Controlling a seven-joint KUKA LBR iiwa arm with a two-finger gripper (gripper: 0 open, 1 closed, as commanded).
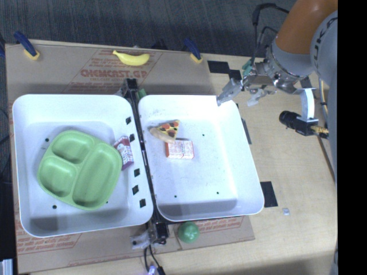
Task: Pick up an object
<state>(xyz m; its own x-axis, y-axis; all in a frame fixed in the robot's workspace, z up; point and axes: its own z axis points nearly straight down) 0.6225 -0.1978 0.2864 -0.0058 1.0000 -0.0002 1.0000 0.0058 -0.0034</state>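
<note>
In the camera view, the gripper [239,91] is seen at the upper right corner of the right bin [246,153], hanging over or just outside its rim, with the arm reaching in from the right. Its two fingers are spread apart, one ending near the bin's corner and the other a little to the right of it, and nothing is pinched between them.

Two candidates for picking are found inside the right bin, toward its upper left part. A pizza slice toy [165,130] lies closest to the divider between the bins, and a small orange-and-white box [179,149] lies just beside it, lower and slightly to the right. Both are set down and to the left of the gripper, well apart from it across bare bin floor.

The box's long axis is seen to run roughly left to right across the picture; whether the spread fingers line up across its short side is hard to judge at this slant.

In the left bin [23,171] a green divided plate [80,168] rests, with a small dark red packet [124,150] touching its right edge; these lie farther still from the gripper.
</note>
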